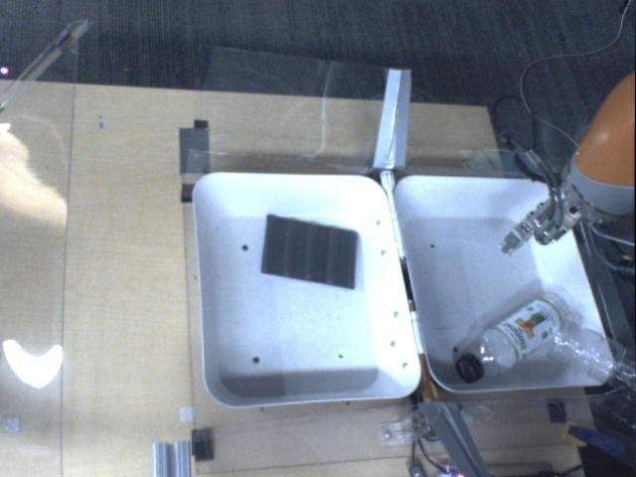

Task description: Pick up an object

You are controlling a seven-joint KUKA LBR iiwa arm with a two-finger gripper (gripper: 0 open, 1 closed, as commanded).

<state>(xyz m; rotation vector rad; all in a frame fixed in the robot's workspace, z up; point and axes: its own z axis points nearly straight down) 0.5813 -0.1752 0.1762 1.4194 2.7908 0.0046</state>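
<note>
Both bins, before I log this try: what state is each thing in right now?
Clear bottle: lying on its side in the right bin, black cap toward the bin's near left corner.
Dark ridged pad: lying flat in the left bin, untouched.
Gripper: above the right bin's far right part, apart from the bottle, nothing between its fingers; open or shut is unclear.

The arm (pixel 608 152) is cut off by the right edge, so little beyond its orange band and wrist shows. The gripper (pixel 524 233) is small and blurred; its fingers cannot be told apart. The bottle (pixel 527 332) has a label too small to read, and its clear base fades against the right bin (pixel 447 217).
</note>
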